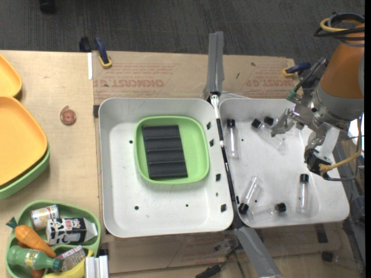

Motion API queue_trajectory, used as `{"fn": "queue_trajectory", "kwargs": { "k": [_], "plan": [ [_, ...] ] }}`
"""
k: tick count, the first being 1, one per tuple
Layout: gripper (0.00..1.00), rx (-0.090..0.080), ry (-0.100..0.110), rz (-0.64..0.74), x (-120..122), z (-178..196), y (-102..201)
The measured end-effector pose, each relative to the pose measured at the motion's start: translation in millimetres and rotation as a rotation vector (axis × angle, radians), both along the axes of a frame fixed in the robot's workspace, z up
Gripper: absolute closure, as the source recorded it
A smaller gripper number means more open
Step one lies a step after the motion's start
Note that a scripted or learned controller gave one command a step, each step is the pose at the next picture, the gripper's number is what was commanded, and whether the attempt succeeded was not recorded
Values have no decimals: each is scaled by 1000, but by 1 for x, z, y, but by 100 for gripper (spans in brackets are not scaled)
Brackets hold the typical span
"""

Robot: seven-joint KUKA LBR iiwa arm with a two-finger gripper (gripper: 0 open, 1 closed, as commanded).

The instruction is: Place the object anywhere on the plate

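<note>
Camera view shows the gripper [282, 123] low over the right bin [324, 210], near clear vials [232, 138] scattered there; whether it is apart or together, I cannot tell. The green plate [200, 149] waits in the left bin [116, 172], apparently for easy drop-off.

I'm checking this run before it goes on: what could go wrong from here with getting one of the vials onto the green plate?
1. The clear vials are see-through and lie flat on the right bin, so a grasp may slip or miss.
2. Two vials lie near the bin's near-left corner, where the wall could block the gripper.
3. The green plate already carries a dark ridged block; a vial set on it may roll.
</note>
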State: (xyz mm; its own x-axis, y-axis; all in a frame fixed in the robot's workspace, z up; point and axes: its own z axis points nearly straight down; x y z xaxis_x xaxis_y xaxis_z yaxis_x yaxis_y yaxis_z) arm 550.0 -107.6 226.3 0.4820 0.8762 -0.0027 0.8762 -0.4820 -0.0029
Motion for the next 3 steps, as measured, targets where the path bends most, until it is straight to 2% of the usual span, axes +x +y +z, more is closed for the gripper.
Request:
{"fn": "queue_trajectory", "kwargs": {
  "k": [1, 2, 3],
  "plan": [
    [0, -2, 0, -344, -36, 38, 29],
    [0, -4, 3, -473, -50, 34, 85],
    [0, -3, 3, -501, -52, -37, 129]
  ]
}}
